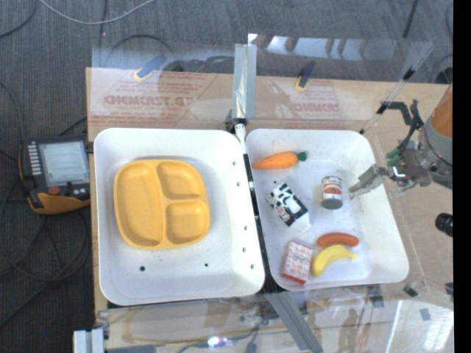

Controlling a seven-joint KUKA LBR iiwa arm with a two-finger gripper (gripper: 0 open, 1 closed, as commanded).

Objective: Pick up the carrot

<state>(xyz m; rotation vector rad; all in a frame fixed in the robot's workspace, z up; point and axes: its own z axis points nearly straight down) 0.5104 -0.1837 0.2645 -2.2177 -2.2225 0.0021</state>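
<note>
Carrot near right bin's back wall; end effector at right rim, finger state unclear.

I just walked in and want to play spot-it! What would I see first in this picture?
Probably the big yellow plastic plate with three compartments, lying in the middle of the left white bin. Next come the bright toy foods in the right white bin: an orange carrot with a green top near the far edge, and a yellow banana beside a red sausage near the front.

Arm cut off at right edge
</note>
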